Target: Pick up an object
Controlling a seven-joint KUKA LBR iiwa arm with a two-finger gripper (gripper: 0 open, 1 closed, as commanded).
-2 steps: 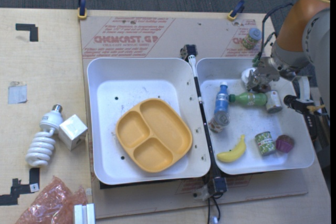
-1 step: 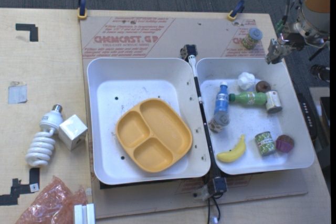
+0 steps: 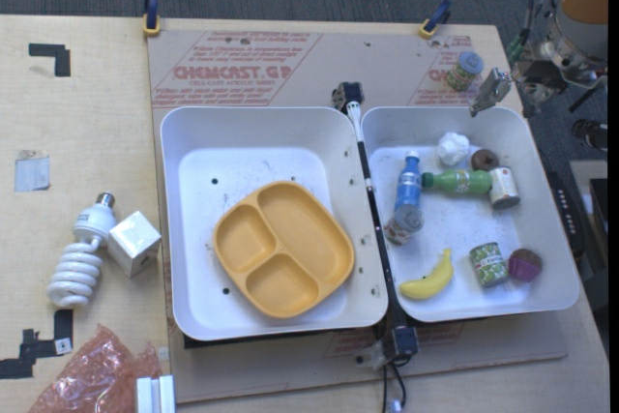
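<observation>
The right bin (image 3: 542,208) holds several objects: a blue bottle (image 3: 408,184), a green bottle (image 3: 462,181) lying on its side, a white crumpled lump (image 3: 453,148), a brown ring (image 3: 484,159), a small grey item (image 3: 404,225), a banana (image 3: 428,278), a green can (image 3: 487,264) and a purple ball (image 3: 525,264). My gripper (image 3: 490,92) hangs above the bin's far rim near its right corner, apart from all of them. A small jar (image 3: 468,68) stands on the board just left of the gripper.
The left bin (image 3: 184,208) holds a yellow divided plate (image 3: 282,249). On the bench to the left lie a spiral light bulb (image 3: 79,256), a white cube (image 3: 133,242) and a red mesh bag (image 3: 97,372). Blue clamps (image 3: 152,10) grip the board's far edge.
</observation>
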